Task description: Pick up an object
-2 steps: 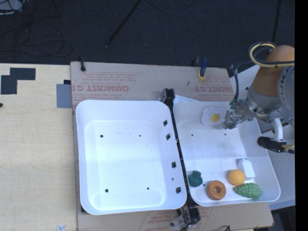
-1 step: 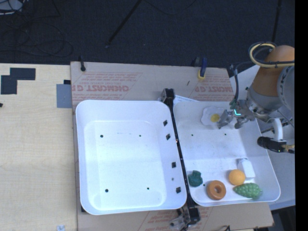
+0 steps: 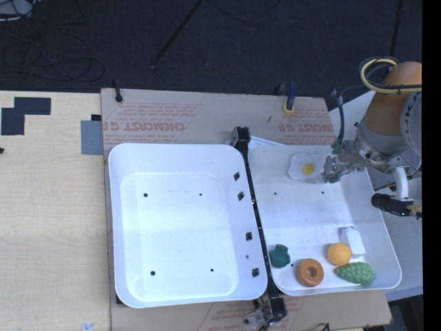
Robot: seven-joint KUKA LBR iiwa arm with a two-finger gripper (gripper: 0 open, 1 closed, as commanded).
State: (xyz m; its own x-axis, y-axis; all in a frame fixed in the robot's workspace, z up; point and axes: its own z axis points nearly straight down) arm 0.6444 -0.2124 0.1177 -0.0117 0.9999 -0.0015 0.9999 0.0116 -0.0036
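White egg (image 3: 304, 166): we see it just left of the gripper (image 3: 331, 172).
Jaws: we cannot tell their state.

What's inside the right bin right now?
Right bin holds a fried egg toy, green lump, donut, orange ball, white piece and green bunch. The gripper covers a little floor.

Right bin (image 3: 324, 209): middle floor is open, easy pass. Near edge is crowded: dark green piece (image 3: 279, 256), donut (image 3: 310, 272), orange ball (image 3: 338, 254), white block (image 3: 355, 241) and green bumpy piece (image 3: 355, 273) sit close together. Fried egg (image 3: 304, 166) lies at the far wall, just beside the hand (image 3: 331, 171). Black clips (image 3: 242, 178) line the divider between bins.
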